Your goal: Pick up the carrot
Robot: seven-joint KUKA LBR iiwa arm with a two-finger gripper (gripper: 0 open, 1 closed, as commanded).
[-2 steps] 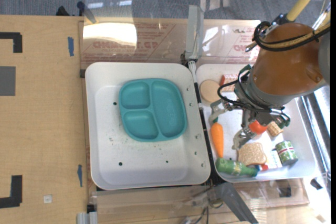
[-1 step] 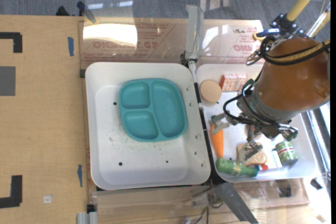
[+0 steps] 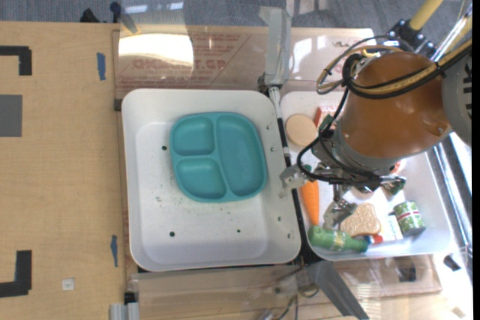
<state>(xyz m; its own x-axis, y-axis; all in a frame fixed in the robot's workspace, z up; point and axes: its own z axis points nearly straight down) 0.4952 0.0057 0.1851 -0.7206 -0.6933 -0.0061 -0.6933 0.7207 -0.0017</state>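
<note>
Bench with two white bins [image 3: 142,161], carrot [image 3: 310,198] at right bin's left wall, gripper [image 3: 341,210] just right of it, grip state indeterminable.

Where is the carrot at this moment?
The carrot lies in the right bin, against its left wall, just below the arm's wrist and above the green item near the bin's front edge.

Carrot [image 3: 310,198]: orange, smooth, tapered. Lies flat in right bin [image 3: 439,236], hard against its left wall, long axis running top-to-bottom in camera view. Upper end partly hidden under arm; lower end approx touching a green item [image 3: 334,239]. Not lifted, resting on bin floor.
</note>
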